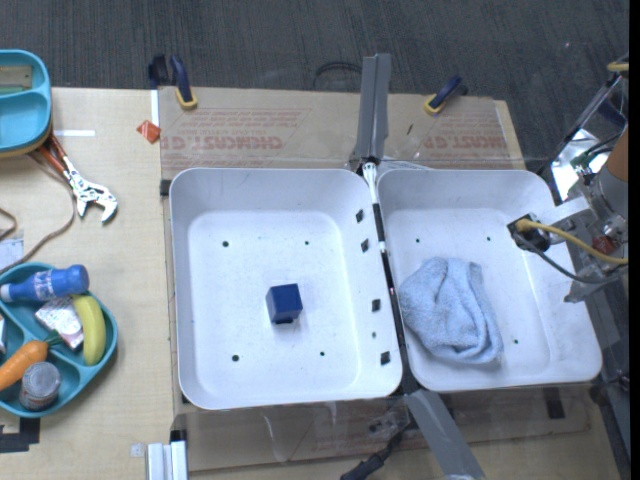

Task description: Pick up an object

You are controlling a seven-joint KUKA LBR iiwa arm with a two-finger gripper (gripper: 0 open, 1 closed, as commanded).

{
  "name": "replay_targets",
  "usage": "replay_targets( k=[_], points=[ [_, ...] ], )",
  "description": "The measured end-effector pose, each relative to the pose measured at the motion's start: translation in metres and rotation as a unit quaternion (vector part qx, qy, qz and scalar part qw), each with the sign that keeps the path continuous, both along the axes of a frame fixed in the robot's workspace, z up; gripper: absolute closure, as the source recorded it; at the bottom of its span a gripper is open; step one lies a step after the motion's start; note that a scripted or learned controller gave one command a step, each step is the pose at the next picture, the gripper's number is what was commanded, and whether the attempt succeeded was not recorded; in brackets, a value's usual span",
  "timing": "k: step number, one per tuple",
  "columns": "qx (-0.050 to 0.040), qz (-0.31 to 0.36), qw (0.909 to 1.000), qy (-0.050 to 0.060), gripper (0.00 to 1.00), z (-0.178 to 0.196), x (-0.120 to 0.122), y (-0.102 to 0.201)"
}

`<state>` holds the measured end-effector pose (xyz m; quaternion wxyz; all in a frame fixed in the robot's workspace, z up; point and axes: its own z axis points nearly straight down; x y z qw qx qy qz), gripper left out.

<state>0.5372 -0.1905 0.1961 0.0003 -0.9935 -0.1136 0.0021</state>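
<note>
The gripper [590, 183] sits at the far right of the view, above the right rim of the right bin [470, 190], and shows as a cluster of shiny metal and dark parts — whether it is apart or together cannot be told from here. A yellow cable [560, 236] with a dark plug end runs from the arm's side out over the right bin's inner edge. Nothing shows in the gripper's grasp.

Inside the right bin a pale blue-grey cloth [452, 310] lies crumpled in a heap, toward the near left of the bin floor, well apart from the gripper.

The left bin [200, 198] touches the right bin along a shared middle edge. On its floor, a little below centre, rests a small dark blue cube [284, 303], alone and clear of the walls.

Behind both bins a sheet of brown cardboard [260, 133] lies flat, pinned by a clamp with a yellow handle [178, 80] at the left and another clamp [442, 94] at the right.

Out on the bench to the left lie an adjustable wrench [88, 194], a light blue tray [22, 98] at the upper corner, and — nearer the front — a blue divided plate [100, 363] holding a banana [92, 328], a carrot [20, 363], a blue-capped bottle [45, 284] and a small can [40, 385].
</note>
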Motion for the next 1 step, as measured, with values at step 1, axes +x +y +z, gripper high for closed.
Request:
replay_targets(
  k=[1],
  points=[
    [0.0004,-0.012,0.9999,0.000,0.00,0.0008,-0.0606,-0.0321]
  ],
)
